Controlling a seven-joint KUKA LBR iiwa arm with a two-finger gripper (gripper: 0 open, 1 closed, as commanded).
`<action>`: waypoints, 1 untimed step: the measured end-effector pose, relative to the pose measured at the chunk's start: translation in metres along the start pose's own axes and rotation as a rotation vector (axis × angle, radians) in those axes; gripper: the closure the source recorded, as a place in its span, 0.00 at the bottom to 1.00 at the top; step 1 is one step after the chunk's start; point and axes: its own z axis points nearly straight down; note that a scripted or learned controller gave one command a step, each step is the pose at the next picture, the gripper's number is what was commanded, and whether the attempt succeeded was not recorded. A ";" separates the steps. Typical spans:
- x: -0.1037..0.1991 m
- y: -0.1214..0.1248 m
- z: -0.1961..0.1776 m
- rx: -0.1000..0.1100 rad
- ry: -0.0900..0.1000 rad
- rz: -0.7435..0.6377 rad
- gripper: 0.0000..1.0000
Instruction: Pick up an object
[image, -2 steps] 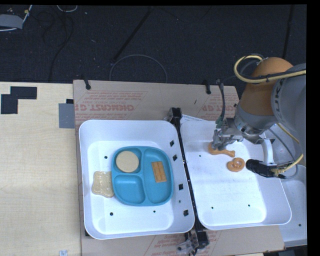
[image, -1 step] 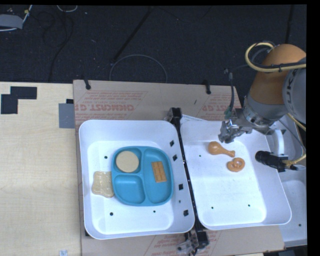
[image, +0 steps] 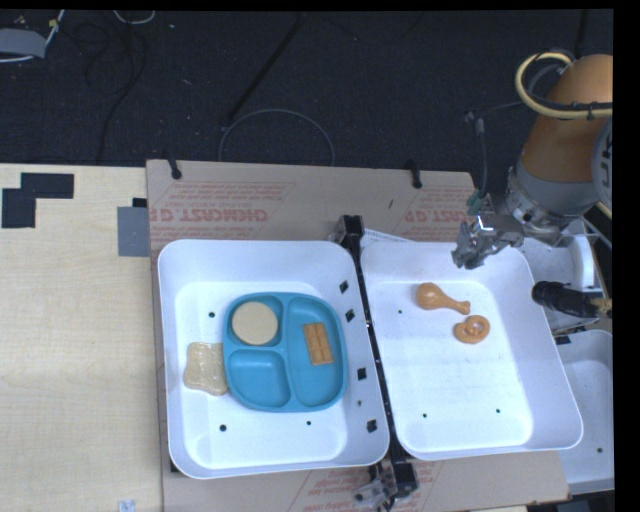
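- Where the right white bin holds its load, two small orange-tan toy foods lie on the floor in its far half: a drumstick-shaped piece with a round bulb at the left and a thin handle running to the right, and just right of and nearer than it a ring-shaped pretzel or doughnut piece.
- Both pieces lie flat, close together but with a narrow gap of white between them, and well apart from the bin walls.
- At the far right corner of that bin the gripper hangs on the grey arm, above the bin's far rim and to the far right of the drumstick piece.
- Nothing lies between its dark tips and it touches neither toy; whether the claw is spread or closed I cannot tell at this size.
- Over in the left white bin sits a blue divided tray, with a round tan disc in its far left compartment and an orange waffle-like strip in its right compartment.
- Against the tray's left edge, on the bin floor, lies a pale beige bread-like piece.
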 end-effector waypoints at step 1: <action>0.043 -0.023 0.008 0.008 0.003 -0.002 1.00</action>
